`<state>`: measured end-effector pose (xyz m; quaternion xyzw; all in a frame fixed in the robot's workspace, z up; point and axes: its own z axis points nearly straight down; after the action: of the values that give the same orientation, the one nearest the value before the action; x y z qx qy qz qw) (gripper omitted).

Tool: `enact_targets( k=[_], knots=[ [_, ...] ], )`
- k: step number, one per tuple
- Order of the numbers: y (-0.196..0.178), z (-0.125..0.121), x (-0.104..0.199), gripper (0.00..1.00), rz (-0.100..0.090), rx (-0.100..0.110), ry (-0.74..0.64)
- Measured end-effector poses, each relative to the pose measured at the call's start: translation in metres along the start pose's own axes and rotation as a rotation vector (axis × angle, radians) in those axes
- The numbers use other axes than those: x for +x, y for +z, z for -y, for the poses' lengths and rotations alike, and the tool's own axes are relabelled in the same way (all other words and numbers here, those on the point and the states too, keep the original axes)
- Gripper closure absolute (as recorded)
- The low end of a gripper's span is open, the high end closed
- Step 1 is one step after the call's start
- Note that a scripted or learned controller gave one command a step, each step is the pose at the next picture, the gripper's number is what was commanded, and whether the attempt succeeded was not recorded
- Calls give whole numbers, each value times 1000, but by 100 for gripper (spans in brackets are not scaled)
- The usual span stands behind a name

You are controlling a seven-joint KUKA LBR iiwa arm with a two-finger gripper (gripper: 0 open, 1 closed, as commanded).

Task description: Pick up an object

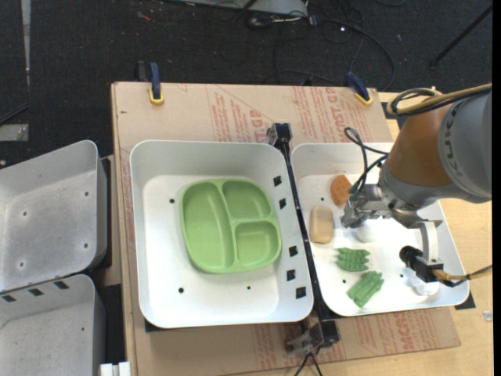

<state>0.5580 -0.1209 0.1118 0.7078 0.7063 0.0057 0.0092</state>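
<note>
Camera view | arm [438,151] bent over right bin [450,292] | end effector [354,216] low, grip state unclear

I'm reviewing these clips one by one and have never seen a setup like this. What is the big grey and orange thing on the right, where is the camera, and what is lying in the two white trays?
The grey and orange thing is a robot arm, reaching in from the right. At its end is a two-finger pincer, hanging low over the right bin. Its job is to pick up an object; I cannot tell whether its fingers are open or shut, or whether it holds anything.

The one camera is fixed above the bench and looks down at a slant.

The left bin holds a green divided plate. In the right bin lie a small orange piece, a pale tan piece and two green toy vegetables. Both bins sit on a brown board.
</note>
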Motion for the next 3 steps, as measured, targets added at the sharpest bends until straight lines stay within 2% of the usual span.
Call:
enact_targets(
  k=[1, 2, 3],
  knots=[
    [-55, -12, -4, 100, -3, 15, -5],
    [-98, -15, 0, 100, -4, 16, -5],
    [-157, -13, 7, 100, -4, 15, -6]
  ],
)
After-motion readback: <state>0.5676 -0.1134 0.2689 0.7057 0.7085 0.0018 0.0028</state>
